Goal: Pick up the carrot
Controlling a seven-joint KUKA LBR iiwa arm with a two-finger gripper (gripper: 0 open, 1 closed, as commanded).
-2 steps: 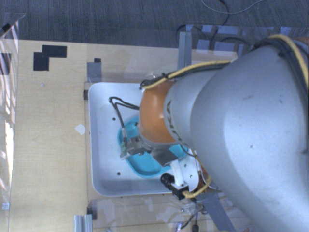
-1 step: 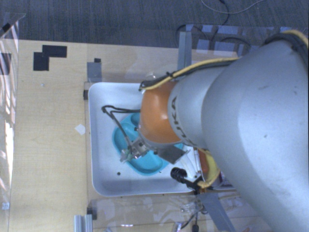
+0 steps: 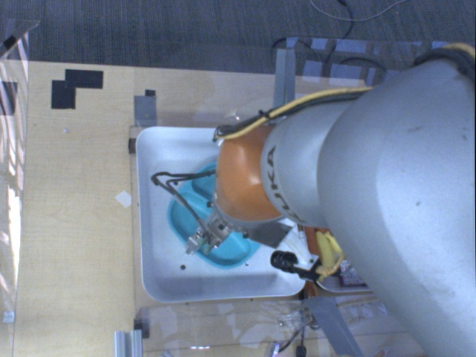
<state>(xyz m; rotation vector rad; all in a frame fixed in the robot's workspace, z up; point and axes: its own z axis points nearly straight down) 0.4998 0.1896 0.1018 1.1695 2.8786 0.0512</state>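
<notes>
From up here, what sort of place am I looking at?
Probably a robotics lab: a grey arm reaches over a white bin on a wooden bench, with loose cable on carpet behind.

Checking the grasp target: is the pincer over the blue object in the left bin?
Yes, the pincer sits directly over the blue object lying in the left bin.

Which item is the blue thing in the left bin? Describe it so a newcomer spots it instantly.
Start at the left white bin, the one the grey arm reaches over. Below the arm's orange band, on the bin floor, lies a flat turquoise piece with rounded lobes, the gripper sitting over it. It is the bin's one bright blue thing; the thin dark wire loop beside it is black.
</notes>
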